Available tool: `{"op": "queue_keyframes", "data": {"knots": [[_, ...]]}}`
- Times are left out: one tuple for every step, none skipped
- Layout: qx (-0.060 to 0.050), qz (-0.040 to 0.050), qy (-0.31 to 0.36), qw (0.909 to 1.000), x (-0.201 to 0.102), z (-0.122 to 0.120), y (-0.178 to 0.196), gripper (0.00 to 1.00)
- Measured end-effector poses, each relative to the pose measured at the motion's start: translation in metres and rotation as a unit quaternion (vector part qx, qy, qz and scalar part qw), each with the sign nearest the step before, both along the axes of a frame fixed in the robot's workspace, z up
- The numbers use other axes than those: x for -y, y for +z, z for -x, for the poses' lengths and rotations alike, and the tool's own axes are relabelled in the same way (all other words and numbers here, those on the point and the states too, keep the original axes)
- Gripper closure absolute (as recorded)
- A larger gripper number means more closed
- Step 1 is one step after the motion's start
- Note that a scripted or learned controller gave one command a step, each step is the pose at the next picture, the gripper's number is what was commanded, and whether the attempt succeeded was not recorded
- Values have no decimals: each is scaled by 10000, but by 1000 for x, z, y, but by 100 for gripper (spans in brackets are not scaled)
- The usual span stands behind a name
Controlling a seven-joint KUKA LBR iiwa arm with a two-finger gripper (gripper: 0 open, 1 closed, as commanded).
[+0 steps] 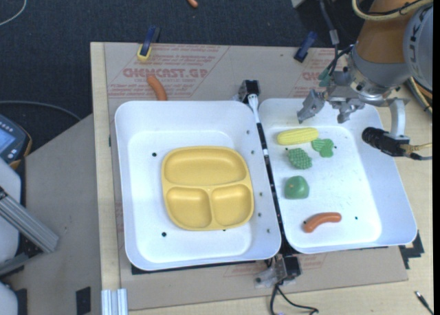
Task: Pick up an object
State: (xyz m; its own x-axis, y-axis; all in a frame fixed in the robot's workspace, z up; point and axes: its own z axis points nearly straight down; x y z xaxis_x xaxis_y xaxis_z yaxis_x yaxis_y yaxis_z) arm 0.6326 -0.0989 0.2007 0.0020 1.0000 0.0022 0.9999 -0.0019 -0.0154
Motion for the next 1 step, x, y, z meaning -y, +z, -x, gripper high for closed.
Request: {"op": "queue_keyframes", "data": {"knots": [[73,8,11,10000,0,-3,8,0]]}}
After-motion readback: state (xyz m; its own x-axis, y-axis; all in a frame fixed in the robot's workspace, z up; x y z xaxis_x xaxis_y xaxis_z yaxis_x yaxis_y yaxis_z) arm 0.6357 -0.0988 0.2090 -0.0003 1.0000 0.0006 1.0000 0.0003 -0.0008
